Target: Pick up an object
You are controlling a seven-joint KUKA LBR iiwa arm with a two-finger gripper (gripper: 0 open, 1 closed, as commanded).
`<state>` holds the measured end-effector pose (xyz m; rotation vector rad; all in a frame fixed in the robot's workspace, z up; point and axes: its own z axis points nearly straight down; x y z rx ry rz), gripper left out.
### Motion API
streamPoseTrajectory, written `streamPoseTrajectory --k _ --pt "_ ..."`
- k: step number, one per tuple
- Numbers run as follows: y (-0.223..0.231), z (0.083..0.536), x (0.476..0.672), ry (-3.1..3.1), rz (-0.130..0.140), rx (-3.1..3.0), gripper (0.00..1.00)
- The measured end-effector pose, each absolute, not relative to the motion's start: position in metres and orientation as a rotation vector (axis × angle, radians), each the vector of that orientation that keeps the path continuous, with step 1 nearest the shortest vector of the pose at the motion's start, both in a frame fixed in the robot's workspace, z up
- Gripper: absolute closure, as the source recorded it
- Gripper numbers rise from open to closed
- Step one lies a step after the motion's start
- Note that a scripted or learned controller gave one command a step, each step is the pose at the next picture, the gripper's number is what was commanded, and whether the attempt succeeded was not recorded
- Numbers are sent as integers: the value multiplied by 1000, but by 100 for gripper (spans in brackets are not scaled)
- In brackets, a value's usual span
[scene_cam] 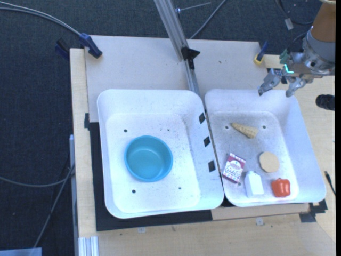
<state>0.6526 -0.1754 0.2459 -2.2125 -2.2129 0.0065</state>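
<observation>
From my feed I see a pale wooden tabletop (138, 63) on dark carpeted floor (32, 116). Blue clamps (90, 44) grip its far edge, a grey metal pole (170, 20) slants across it, and cables (32, 9) trail over the carpet under even light.

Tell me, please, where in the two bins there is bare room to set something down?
In the left bin, the floor around the blue bowl is bare, widest along the far side. In the right bin, the far strip beyond the cone is free. Its near right corner is crowded: red packet, white block, round biscuit, red pepper.
</observation>
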Motion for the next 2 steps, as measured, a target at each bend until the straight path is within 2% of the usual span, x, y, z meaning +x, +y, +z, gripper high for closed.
streamPoseTrajectory --k 1,2 --pt "-176 248 653 -2216 3 -2214 0" --pt "-169 186 655 -2215 10 -2209 0"
